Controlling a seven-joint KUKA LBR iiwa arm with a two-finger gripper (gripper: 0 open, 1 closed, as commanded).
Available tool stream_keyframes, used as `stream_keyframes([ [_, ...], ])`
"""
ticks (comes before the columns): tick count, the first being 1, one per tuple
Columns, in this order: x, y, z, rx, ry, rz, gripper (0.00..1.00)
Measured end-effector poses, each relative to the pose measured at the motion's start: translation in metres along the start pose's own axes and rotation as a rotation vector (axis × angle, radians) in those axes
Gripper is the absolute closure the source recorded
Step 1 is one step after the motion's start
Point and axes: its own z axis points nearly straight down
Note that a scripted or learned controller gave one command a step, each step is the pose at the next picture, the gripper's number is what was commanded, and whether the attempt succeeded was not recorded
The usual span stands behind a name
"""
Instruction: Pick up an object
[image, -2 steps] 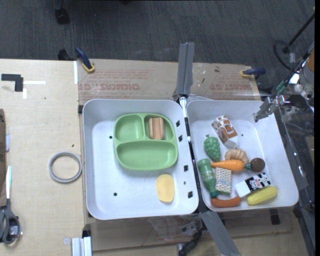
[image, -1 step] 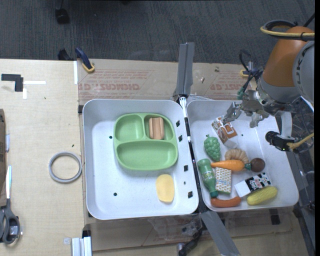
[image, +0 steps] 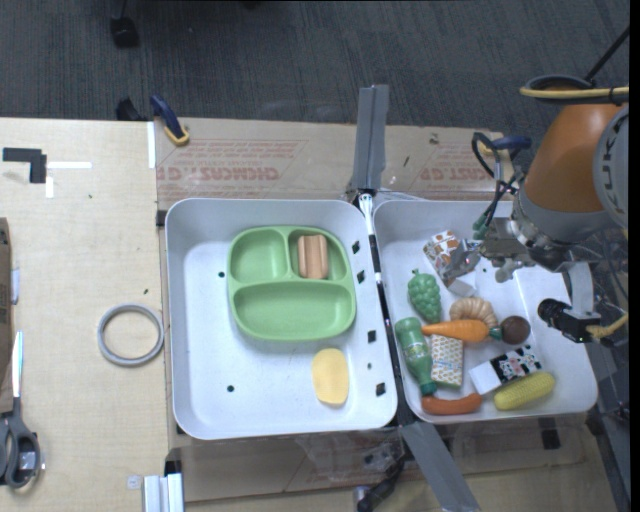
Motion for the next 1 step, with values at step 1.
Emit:
stream_keyframes([
  [1, 0.0085, 0.0640, 0.0738, -0.003, -0.002, -0.151, 0.00],
])
